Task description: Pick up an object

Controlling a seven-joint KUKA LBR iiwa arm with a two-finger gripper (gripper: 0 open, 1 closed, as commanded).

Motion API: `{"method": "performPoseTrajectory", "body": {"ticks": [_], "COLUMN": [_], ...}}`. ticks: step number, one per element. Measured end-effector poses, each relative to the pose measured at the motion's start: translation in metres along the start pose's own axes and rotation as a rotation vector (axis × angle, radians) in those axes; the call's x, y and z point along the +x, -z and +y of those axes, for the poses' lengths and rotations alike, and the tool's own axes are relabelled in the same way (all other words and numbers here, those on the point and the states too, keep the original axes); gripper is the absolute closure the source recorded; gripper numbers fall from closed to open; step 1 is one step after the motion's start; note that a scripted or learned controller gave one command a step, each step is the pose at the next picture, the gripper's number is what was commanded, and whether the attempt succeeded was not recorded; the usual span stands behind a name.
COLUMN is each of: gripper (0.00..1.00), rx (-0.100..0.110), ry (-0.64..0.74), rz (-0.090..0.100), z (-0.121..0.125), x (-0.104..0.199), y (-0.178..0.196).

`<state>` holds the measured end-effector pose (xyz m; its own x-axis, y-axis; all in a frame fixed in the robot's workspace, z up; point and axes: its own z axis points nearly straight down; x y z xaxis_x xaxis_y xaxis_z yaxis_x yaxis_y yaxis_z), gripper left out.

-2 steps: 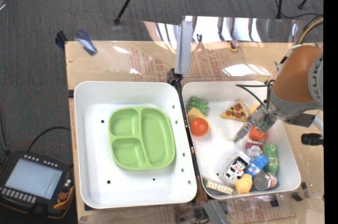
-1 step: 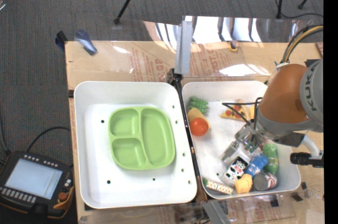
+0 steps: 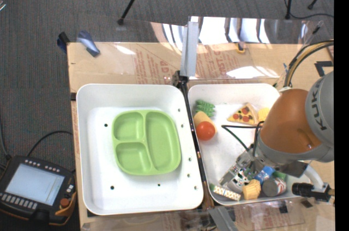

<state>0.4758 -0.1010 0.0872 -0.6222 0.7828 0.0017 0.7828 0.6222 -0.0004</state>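
Object selection is not yet settled, as far as I can judge: my gripper [image 3: 235, 174] is down inside the right bin [image 3: 272, 89], low over the cluster at its near edge, and nothing is visibly lifted clear of the bin floor. I cannot tell whether my tool is wide, narrow or closed on anything, since the mechanism is small and partly hidden under my wrist and the orange band [image 3: 288, 122]. The candidates nearest my tool are a yellow ridged piece [image 3: 251, 189] resembling a corn cob, a thin white strip with coloured dots [image 3: 227, 192], a small blue item [image 3: 266, 174] and a round grey-and-red piece [image 3: 274, 186]; they lie crowded together, some touching. Farther back in the same bin sit a glossy round red tomato [image 3: 205, 130], a yellow-and-green vegetable piece [image 3: 203, 111] just behind it, and a flat triangular pizza slice [image 3: 244, 114]. All read as smooth moulded plastic toys, rigid and light in my estimate. The left bin [image 3: 87, 115] holds a matte green divided plate [image 3: 146, 143] with three compartments and rounded corners. Both bins are shallow white trays with smooth walls. Remaining work, in my judgement: secure one item between the fingers and raise it clear.
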Motion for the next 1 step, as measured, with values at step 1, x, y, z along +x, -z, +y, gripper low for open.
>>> {"method": "performPoseTrajectory", "body": {"ticks": [1], "gripper": [0.00], "rx": [0.000], "ry": [-0.097], "rz": [0.000], "z": [0.0279], "x": [-0.0703], "y": [0.0000]}}
